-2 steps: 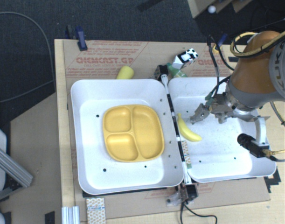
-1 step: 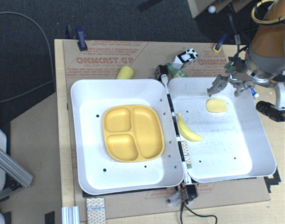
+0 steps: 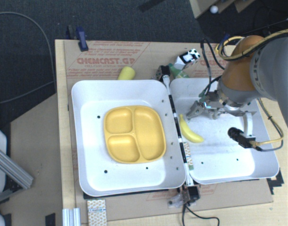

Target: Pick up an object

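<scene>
In the right bin (image 3: 238, 166), the gripper (image 3: 202, 108) hovers above the banana (image 3: 190, 132); finger state unclear, so a descent could miss or nudge it.

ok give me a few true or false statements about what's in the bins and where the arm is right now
1. The yellow divided plate lies in the left bin. True.
2. The banana sits on the plate. False: it lies in the right bin, against that bin's left wall.
3. The tool hangs over the right bin. True.
4. The banana is held by the tool. False: it lies apart from the tool, lower and to the left in the view.
5. A small yellow object rests on the board outside the bins, above the left one. True.
</scene>
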Controlling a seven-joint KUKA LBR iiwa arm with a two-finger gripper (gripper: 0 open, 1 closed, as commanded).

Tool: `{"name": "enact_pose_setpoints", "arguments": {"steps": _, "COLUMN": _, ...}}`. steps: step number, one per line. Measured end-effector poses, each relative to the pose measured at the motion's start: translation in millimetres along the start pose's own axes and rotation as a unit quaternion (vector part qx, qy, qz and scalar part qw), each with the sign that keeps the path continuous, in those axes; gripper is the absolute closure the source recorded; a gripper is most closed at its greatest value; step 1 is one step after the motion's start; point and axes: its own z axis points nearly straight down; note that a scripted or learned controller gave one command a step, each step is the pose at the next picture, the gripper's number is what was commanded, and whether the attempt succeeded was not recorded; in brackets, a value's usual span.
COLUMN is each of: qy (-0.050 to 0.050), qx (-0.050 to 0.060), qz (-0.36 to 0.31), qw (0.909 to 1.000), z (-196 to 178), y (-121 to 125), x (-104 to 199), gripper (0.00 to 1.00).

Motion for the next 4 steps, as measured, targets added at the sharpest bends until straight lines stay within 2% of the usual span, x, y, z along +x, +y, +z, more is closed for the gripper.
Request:
{"name": "enact_pose_setpoints", "arguments": {"steps": 1, "qy": -0.001, "qx": -0.003, "qz": -0.001, "qw": 1.0, "z": -123.5, "y": 32.6, "x": 36.6, "gripper": 0.0}}
{"name": "enact_pose_setpoints", "arguments": {"steps": 2, "qy": -0.002, "qx": -0.003, "qz": 0.001, "qw": 1.0, "z": -88.1, "y": 58.8, "x": -18.9, "gripper": 0.0}}
{"name": "enact_pose_setpoints", "arguments": {"steps": 3, "qy": -0.001, "qx": 0.0, "qz": 0.001, "qw": 1.0, "z": -27.6, "y": 38.0, "x": -76.0, "gripper": 0.0}}
{"name": "enact_pose_setpoints", "arguments": {"steps": 4, "qy": 0.0, "qx": -0.001, "qz": 0.0, "qw": 1.0, "z": -57.0, "y": 12.7, "x": -25.4, "gripper": 0.0}}
